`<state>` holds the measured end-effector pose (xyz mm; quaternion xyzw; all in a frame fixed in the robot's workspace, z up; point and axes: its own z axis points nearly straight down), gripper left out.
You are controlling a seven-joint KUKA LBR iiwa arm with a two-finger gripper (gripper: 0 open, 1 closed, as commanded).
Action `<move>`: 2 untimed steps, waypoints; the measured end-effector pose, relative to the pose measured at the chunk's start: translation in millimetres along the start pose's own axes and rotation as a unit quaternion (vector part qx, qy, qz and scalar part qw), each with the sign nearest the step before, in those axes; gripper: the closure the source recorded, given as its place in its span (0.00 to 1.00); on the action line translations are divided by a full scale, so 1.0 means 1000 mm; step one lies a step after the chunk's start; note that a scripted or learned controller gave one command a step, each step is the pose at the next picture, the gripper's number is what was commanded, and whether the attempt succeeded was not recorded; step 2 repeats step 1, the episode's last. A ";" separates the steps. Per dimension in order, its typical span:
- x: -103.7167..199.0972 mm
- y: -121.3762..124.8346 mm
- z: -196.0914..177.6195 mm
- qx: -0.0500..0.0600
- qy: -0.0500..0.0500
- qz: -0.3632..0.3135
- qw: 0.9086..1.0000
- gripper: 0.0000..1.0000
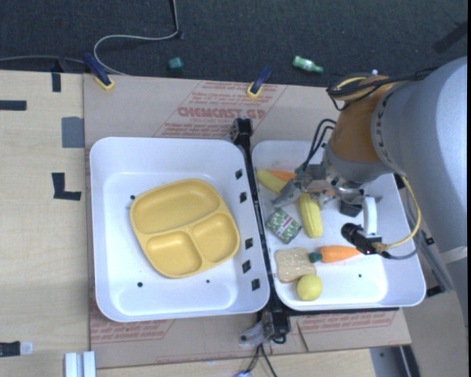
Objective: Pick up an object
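Yellow on white, mostly: in the right bin [408,289], a corn cob [311,217] near the middle, a green packet [282,225] touching its left side, a carrot [337,253] just below toward the right edge, a tan bread slice [293,263] and a lemon [308,287] toward the near edge, and a yellow-orange piece [270,180] by the far-left corner.

Gripper [304,190] low over the top end of the corn cob; apart or together, cannot tell, with the wrist and cables in the way. Nothing seen clamped in it.

Likely trouble:
- Crowding. Corn cob, green packet and yellow-orange piece close together, so a closing grab could catch two things or shove one aside.
- Round, smooth cob, gripped at its end rather than mid-length: prone to roll or pivot out on the lift.
- Flat packet: easy to skate over.

Left bin [110,289]: a yellow divided plate [184,226], well apart from the work.

Writing: red "CHEMCAST GP" on the brown sheet [220,112] beyond the bins' far edge, repeated fainter around it. Print on the green packet too small to read.
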<state>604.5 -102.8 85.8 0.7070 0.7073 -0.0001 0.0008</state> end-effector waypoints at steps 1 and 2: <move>0.000 0.000 -0.010 0.000 -0.001 0.000 1.000 1.00; 0.000 0.000 -0.010 0.000 -0.001 0.000 1.000 1.00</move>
